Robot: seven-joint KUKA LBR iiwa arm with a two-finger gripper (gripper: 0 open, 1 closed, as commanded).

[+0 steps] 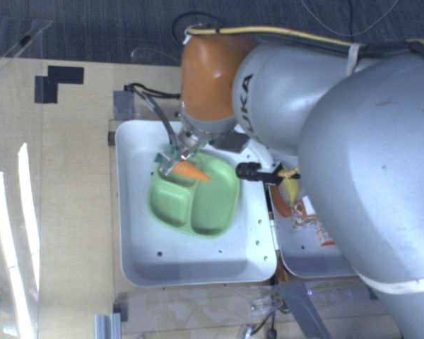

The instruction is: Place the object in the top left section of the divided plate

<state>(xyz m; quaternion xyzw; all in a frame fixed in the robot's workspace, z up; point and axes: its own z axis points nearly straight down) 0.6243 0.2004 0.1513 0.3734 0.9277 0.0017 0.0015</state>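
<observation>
A: What have the fingers (pixel 178 159) got?

B: They're closed narrow on the blunt end of the small orange plastic carrot (pixel 189 171), its tip pointing right.

A: Where is it?

B: Low over the upper part of the pale green divided plastic plate (pixel 198 202), by the ridge between sections (touching or not, I can't tell).

A: Why so low?

B: Probably so it won't roll on release. The plate sits in the left shallow white bin (pixel 138 246) on the counter (pixel 63 189).

Bright, even overhead light; white glare streaks left of the bin (pixel 127 210); soft shadow beneath the blurred arm (pixel 353 140).
</observation>
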